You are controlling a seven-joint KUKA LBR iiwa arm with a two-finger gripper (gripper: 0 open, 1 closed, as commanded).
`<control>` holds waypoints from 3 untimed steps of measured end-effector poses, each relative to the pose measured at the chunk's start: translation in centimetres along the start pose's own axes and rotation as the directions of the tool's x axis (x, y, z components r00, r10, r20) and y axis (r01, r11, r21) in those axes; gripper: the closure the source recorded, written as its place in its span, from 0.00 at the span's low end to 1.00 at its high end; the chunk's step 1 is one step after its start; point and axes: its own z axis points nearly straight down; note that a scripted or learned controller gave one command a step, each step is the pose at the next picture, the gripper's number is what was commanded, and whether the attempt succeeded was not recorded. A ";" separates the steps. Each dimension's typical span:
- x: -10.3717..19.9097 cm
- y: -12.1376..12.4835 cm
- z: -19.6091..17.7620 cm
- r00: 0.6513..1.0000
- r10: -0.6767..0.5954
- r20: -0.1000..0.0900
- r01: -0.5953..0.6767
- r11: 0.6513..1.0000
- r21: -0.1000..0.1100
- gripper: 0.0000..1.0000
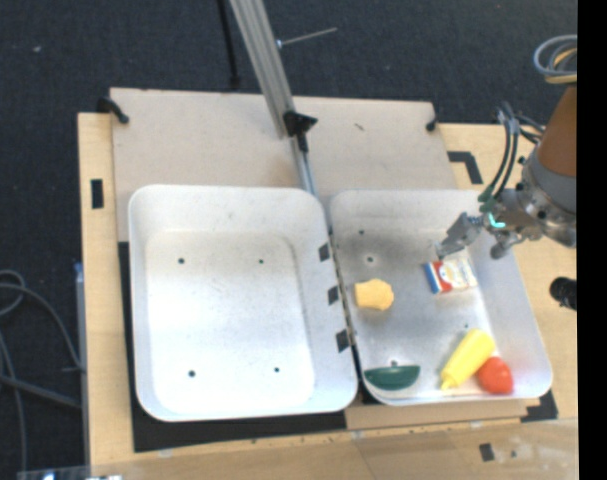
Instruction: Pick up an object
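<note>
Just below my claw (473, 236), nearly touching its lower finger, lies a small white carton with red and blue print (450, 276) on the floor of the right bin (403, 213); my fingers look spread a little and hold nothing between them, though the view is coarse and I would not swear to how wide they stand. Farther from me toward the left sits a yellow lump (374, 294), near the bin's dividing wall; beyond the carton, toward the near rim, lie a yellow bottle-like piece (466, 357), a red ball (496, 375) touching it, and a dark green dish shape (392, 375). I judge the carton the likeliest catch; it seems light, thin-walled and easily crushed, lying flat and somewhat askew, so I would close across its narrow width, gently; its smooth faces may slip or skate on the white floor.
</note>
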 end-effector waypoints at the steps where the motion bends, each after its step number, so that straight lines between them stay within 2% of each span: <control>1: 0.0 0.1 -0.2 1.000 0.000 0.001 0.000 1.000 -0.004 0.00; 2: -1.0 -0.6 5.0 1.000 0.004 0.002 -0.004 1.000 0.002 0.00; 3: -1.3 0.3 9.9 1.000 0.006 0.002 -0.006 1.000 0.002 0.00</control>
